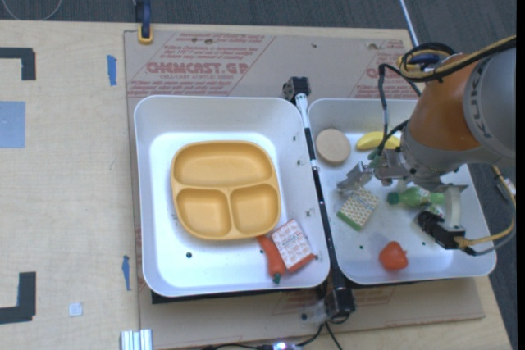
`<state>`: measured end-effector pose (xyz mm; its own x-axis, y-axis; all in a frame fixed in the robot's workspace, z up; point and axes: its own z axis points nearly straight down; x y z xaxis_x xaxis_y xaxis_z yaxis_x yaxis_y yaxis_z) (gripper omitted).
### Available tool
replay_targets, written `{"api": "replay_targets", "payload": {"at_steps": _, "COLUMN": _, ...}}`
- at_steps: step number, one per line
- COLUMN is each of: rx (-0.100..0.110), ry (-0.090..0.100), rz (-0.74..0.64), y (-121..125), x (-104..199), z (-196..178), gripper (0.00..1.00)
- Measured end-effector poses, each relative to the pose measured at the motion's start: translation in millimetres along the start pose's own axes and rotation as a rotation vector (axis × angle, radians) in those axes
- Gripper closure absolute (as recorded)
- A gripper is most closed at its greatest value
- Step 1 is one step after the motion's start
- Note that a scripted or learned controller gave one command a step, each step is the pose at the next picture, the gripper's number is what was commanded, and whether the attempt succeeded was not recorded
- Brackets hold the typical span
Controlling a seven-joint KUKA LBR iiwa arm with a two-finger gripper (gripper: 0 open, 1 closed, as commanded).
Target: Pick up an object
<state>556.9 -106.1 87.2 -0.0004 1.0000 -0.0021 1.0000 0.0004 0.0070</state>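
The hand (361, 176) hangs low in the right bin (484, 262), just above a checkered packet (358, 209); its grip seems empty. Nearby lie a tan disc (333, 145), a yellow piece (371, 141) and a red-orange fruit (394, 256). The left bin (152, 201) holds a yellow divided tray (226, 189).
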Motion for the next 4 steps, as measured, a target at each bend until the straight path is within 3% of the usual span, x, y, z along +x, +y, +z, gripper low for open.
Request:
{"api": "replay_targets", "payload": {"at_steps": 1, "rx": -0.010, "ry": -0.012, "rz": 0.002, "y": 2, "x": -5, "z": -12, "gripper": 1.00}}
{"api": "replay_targets", "payload": {"at_steps": 2, "rx": 0.007, "ry": 0.001, "rz": 0.001, "y": -29, "x": -68, "z": -73, "gripper": 1.00}}
{"api": "replay_targets", "payload": {"at_steps": 3, "rx": 0.006, "ry": 0.001, "rz": 0.000, "y": -59, "x": -118, "z": -88, "gripper": 1.00}}
{"api": "replay_targets", "payload": {"at_steps": 4, "rx": 0.007, "ry": 0.003, "rz": -0.001, "y": 26, "x": -76, "z": -86, "gripper": 1.00}}
